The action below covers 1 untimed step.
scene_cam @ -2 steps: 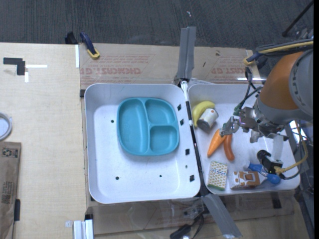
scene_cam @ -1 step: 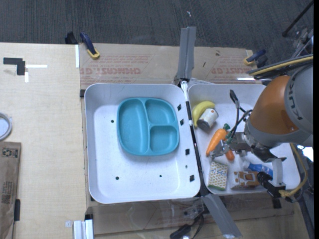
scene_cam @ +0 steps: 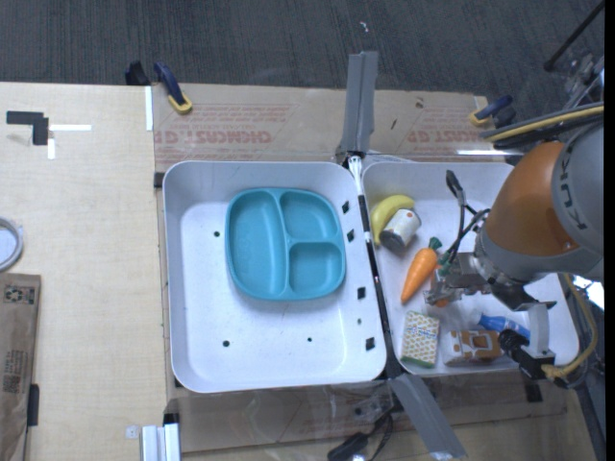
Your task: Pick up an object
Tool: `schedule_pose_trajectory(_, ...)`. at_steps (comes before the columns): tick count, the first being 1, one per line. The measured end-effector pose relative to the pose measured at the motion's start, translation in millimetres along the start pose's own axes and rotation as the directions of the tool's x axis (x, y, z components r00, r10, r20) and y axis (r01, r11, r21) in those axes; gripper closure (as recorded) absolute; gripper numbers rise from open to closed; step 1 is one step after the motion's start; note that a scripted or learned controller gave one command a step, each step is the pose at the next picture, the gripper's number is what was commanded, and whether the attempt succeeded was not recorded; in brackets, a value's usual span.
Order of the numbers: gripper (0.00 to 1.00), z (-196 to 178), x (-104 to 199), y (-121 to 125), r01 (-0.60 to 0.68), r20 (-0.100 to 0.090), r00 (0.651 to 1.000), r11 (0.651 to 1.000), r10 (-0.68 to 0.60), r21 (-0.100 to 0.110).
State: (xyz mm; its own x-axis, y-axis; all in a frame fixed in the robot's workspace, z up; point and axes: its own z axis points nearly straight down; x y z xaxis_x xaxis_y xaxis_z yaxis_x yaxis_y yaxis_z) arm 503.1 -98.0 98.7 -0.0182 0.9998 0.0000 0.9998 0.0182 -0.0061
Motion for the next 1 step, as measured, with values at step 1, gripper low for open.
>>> schedule_pose_trajectory(1,1.0,-92.2,72.0,34.1,-0.099,0.001,0.995,0.995,0.099,-0.003)
